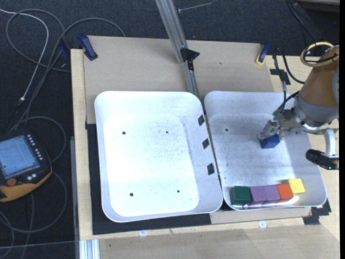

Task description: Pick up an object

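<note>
In the right bin [237, 112], my gripper [271, 135] reaches in from the right and points down over the bin's upper middle. A small blue block [269, 141] sits between the fingertips, and the gripper is shut on it. Along the bin's front edge runs a row of blocks: green [241, 194], purple [261, 193], orange [284, 191] and yellow [297, 186]. They lie well below the gripper, apart from it.
The left bin [108, 144] lies beside the right one, with black clips [205, 143] along the shared rim. A metal post [175, 28] slants up from behind the bins. A pendant [19, 161] and cables lie left of the bench.
</note>
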Controlling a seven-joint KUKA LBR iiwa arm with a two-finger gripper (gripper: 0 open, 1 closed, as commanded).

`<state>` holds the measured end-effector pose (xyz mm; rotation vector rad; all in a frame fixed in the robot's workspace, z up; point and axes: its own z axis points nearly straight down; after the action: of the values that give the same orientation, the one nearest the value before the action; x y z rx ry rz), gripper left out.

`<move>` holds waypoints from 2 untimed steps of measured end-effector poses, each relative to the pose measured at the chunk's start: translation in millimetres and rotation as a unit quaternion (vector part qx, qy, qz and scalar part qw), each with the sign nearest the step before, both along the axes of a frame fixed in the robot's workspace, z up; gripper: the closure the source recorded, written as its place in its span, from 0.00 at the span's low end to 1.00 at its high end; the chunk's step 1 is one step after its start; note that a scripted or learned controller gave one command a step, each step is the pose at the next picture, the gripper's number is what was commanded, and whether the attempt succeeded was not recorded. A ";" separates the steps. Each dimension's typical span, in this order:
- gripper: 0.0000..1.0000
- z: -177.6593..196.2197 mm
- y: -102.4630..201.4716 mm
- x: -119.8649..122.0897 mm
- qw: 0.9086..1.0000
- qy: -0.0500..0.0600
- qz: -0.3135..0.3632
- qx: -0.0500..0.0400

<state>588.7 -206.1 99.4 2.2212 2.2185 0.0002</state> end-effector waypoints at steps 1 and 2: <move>1.00 0.6 80.7 -8.2 1.000 0.002 0.004 0.003; 1.00 105.1 150.6 23.0 1.000 -0.004 0.005 0.002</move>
<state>611.7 -55.6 204.5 2.2087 2.2267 0.0131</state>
